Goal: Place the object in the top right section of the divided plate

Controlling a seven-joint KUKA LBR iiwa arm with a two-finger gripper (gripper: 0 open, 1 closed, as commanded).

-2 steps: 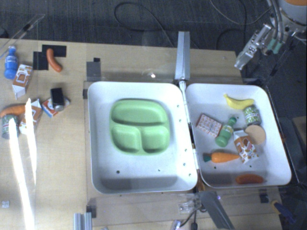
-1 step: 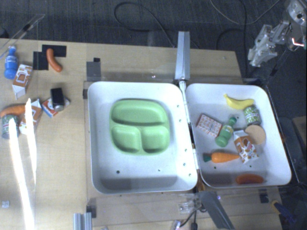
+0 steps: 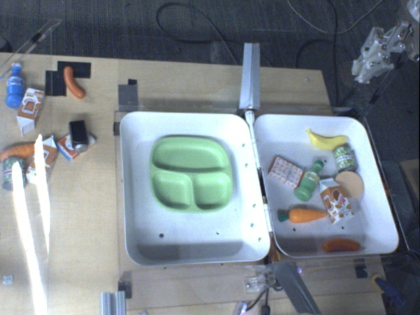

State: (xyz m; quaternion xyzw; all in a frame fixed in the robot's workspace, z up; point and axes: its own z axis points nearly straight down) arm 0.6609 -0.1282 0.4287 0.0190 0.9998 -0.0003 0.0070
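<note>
Up in the top right corner of the frame, the pincer (image 3: 380, 44) hangs above the dark floor, well apart from both bins and off the wooden surface (image 3: 79, 241); it is too small and blurred to tell how far its fingers are spread, and nothing can be made out between them. On the surface sit two shallow white bins side by side. The left bin (image 3: 141, 241) holds a green divided plate (image 3: 191, 172), with one long section across its upper part and two smaller sections below, and nothing lies in any of them. The right bin (image 3: 380, 228) holds the loose things: a yellow banana (image 3: 326, 138) near its upper edge, a small green-labelled can (image 3: 344, 157) just below the banana, a checkered pink box (image 3: 285, 172) toward the left, a green bottle (image 3: 308, 181) beside the box, a tan round piece (image 3: 350, 184) to the right of the bottle, a white and orange carton (image 3: 336, 202) touching that round piece, an orange carrot (image 3: 306, 215) lying across the lower middle, and a red sausage (image 3: 341, 245) near the bottom edge. At the left of the frame, outside the bins, a blue bottle (image 3: 14, 87), another red sausage (image 3: 74, 84) and several small cartons lie scattered.
</note>
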